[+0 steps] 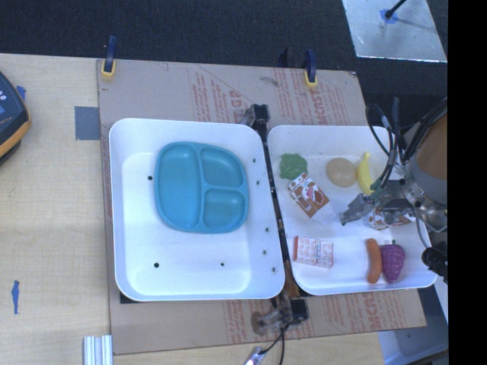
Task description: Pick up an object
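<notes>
**Gripper low over the right bin's toys**

Nearest us in the right bin (pixel 304 286) we see a small white-and-red packet (pixel 313 251), an orange sausage (pixel 373 261) and a knobbly purple grape bunch (pixel 393 261). Just beyond, the gripper (pixel 367 207) reaches in from the right; we cannot tell how its jaws stand. Farther lie a carton (pixel 307 195), a green lump (pixel 292 165), a pale egg shape (pixel 342 172) and a banana (pixel 364 172). The left bin (pixel 129 265) bears a smooth blue divided plate (pixel 202 186).

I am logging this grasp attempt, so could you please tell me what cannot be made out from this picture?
- Gripper, camera view: too small and dark to tell whether it is open or shut.
- Thing under the wrist: partly covered by the arm, so its kind is unclear.
- Small packets and: print too small to read.
</notes>
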You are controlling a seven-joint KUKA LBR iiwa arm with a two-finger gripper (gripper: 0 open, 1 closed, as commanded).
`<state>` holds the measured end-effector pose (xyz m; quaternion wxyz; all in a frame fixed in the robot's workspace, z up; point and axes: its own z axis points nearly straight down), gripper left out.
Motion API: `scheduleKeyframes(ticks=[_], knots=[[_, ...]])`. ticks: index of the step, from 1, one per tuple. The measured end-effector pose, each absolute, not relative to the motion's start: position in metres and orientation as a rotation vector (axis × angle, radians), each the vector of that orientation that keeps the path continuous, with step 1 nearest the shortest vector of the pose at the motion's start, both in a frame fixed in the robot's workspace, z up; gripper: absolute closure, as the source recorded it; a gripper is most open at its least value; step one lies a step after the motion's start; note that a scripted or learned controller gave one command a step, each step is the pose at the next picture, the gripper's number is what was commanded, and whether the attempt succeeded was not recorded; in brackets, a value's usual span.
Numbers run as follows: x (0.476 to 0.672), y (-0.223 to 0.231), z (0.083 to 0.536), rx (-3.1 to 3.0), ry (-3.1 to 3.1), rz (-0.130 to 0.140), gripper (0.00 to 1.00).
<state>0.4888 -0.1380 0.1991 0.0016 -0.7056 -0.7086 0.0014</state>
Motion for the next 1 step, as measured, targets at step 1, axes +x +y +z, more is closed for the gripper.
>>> scheduleKeyframes(ticks=[1], knots=[[0.5462, -0.0918, 0.0919, -2.211, -2.226, 0.007, 0.0]])
